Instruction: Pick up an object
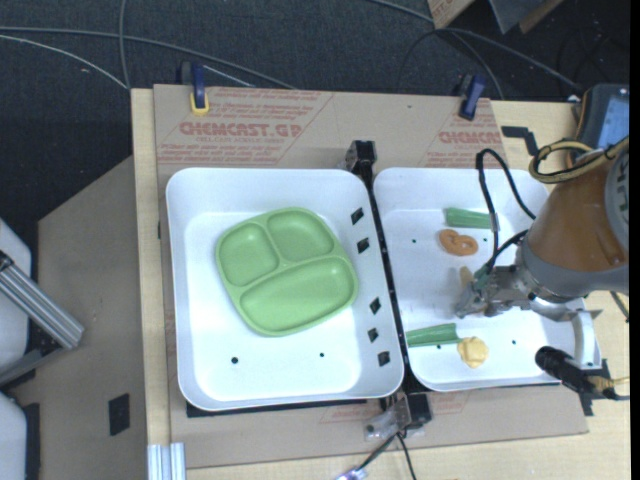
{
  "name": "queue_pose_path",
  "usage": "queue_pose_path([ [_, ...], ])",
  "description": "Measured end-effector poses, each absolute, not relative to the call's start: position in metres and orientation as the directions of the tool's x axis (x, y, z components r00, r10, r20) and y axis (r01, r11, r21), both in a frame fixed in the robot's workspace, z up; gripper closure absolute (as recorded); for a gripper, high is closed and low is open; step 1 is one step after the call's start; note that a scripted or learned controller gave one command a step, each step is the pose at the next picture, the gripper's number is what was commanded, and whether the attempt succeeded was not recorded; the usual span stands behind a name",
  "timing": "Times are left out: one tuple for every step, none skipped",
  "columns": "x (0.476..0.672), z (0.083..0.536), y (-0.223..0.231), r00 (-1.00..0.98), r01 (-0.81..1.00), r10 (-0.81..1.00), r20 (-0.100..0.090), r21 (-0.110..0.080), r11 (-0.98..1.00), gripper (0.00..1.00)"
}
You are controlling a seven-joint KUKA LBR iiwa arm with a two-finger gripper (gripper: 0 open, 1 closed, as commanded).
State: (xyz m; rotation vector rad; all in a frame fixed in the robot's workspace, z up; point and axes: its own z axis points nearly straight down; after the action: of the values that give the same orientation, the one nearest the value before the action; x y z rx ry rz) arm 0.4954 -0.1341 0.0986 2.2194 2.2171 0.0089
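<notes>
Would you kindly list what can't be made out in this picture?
- Gripper: too small and blurred in the camera view to tell if its fingers are open or holding anything.
- Right bin: its right side is hidden under the arm.
- Green stick: right end hidden behind a cable.

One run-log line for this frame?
arm: over right bin | gripper: low, mid-bin | nearby: orange piece, yellow piece | left bin: green plate
</notes>
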Motion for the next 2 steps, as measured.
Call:
queue_pose_path([
  [0.507,0.153,-0.133,-0.001,1.0,1.0,-0.001,0.006,0.001,1.0],
  [0.511,0.216,-0.138,-0.001,1.0,1.0,-0.002,0.008,0.001,1.0],
])
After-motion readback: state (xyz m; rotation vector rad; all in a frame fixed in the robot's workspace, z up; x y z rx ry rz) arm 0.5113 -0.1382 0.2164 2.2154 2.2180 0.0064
